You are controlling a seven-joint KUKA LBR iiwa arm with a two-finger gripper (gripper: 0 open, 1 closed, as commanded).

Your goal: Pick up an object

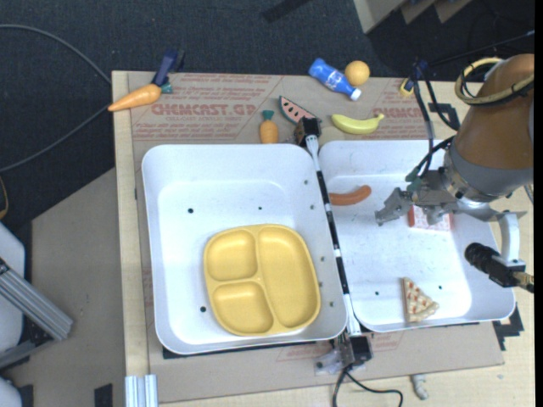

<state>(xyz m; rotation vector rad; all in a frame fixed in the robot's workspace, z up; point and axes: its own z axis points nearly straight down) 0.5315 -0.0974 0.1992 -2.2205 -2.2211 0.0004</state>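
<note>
Two white bins on the desk. Left bin (170, 193): one yellow divided plate (261, 278). Right bin (373, 308): one sausage (349, 196), one pizza slice (417, 300), one red-white packet (429, 218) under the arm. Claw (397, 207) sits just beside the packet, right of the sausage; spread can't be made out.

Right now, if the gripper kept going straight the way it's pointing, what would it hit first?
The gripper points left and slightly down over the right bin. Probably the bin's bare floor first, just below the hot dog; depth is unclear.
</note>
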